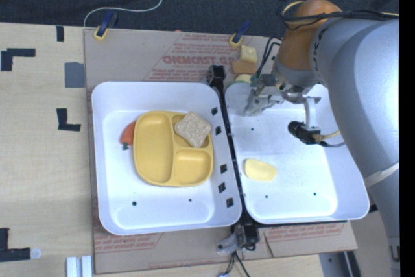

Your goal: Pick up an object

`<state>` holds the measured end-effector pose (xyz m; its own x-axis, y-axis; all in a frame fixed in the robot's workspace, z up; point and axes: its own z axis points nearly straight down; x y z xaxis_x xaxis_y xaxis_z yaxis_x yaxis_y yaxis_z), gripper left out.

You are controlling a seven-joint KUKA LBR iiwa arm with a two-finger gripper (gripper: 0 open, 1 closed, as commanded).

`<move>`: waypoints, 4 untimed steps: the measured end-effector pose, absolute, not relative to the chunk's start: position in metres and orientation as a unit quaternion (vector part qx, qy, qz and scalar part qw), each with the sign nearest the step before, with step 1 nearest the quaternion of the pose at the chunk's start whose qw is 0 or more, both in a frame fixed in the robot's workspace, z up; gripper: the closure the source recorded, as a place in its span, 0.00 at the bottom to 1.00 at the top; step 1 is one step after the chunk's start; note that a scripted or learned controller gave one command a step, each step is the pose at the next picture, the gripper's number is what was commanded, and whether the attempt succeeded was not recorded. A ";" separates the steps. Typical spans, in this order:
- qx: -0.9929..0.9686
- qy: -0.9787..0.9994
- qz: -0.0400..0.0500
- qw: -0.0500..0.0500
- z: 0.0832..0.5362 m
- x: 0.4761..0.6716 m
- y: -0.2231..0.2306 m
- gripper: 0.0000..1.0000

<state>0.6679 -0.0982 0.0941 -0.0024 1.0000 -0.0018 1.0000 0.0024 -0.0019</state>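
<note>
A pale yellow oval object (259, 170) lies on the floor of the right bin (324, 204), near its left wall. My gripper (254, 102) hangs over the back left corner of that bin, well behind the oval object and apart from it. In the left bin (113, 204) sits a yellow divided plate (162, 152) with a beige speckled square (192, 128) resting on its back right part. An orange-red thing (128, 133) peeks out from under the plate's left edge.
Just behind the right bin's back left corner sit a tan block (246, 60) and a small pale green piece (242, 79), close to the gripper. Black clips (224, 168) line the wall between the bins. The arm's bulk covers the right bin's far right side.
</note>
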 end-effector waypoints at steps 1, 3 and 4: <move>-0.706 -0.708 0.002 0.000 0.094 0.668 -0.098 0.00; -0.706 -0.708 0.001 0.000 0.094 0.668 -0.101 1.00; -0.704 -0.710 -0.003 0.000 0.202 0.596 -0.020 1.00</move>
